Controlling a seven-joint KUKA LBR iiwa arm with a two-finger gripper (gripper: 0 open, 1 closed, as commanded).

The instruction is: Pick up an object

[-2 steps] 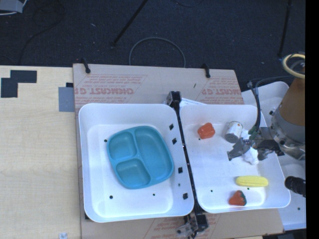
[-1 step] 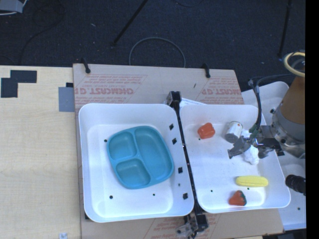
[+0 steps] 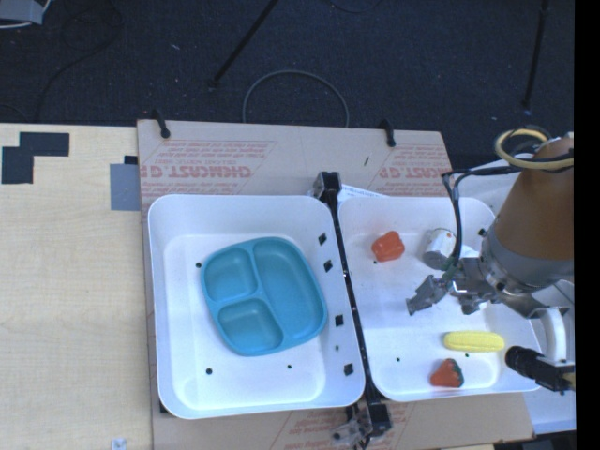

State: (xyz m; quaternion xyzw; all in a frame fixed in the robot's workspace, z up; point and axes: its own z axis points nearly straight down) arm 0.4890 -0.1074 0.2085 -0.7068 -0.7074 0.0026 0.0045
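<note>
While the arm (image 3: 534, 223) reaches in from the right, the gripper (image 3: 433, 293) hangs over the middle of the right bin (image 3: 394, 373), fingers pointing left/down-left in view. They look dark and bunched; can't tell if spread or pressed together, too blurry at this res. Nothing visible between them, so I'd call it not holding anything.

Candidates, all in the right bin:
- orange piece (image 3: 387, 246): up-left of the gripper, near the divider side, apart from everything else. Compact, no obvious long axis.
- white/grey cup-ish obj (image 3: 438, 244): just above the gripper, close to the wrist cabling. Shape unclear.
- corn (image 3: 473, 342): below-right of the gripper, near. Long axis runs roughly left-right across the view, so fingers would need to close across the short way, i.e. roughly up-down in view.
- red piece (image 3: 447, 374): further down, near the front wall of the bin, just below-left of the corn.

Left bin (image 3: 187, 382) has a blue 3-compartment plate (image 3: 263, 293), well apart from the gripper, across the divider.

Judgement: pick not yet done, still in approach/select phase. Key relation: the gripper sits between the orange piece (up-left) and the corn (down-right). Corn looks nearer, but yaw must be square to its long axis. Risk: red piece sits close to the bin wall, finger clearance prob tight there.
</note>
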